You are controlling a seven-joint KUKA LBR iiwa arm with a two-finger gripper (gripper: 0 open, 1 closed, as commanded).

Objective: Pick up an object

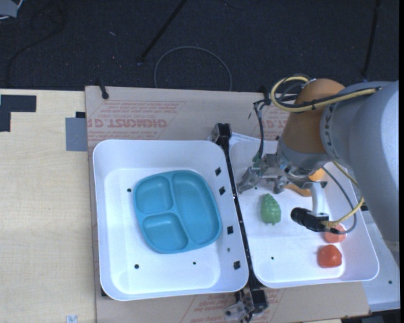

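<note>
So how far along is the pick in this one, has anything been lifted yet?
Nothing looks picked yet. The green object and the red object both lie on the floor of the right bin, and the blue divided plate sits in the left bin. In hand: the gripper is low over the right bin, just above the green object. Grasping and lifting remain.

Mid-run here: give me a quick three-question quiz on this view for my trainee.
1. True or false: the blue divided plate lies in the right bin.
2. Which item lies nearest the tool: A the green object, B the red object, C the blue divided plate?
3. Fill in: the plate has ___ compartments.

Key: 1 false, it lies in the left bin. 2 A. 3 three.
</note>
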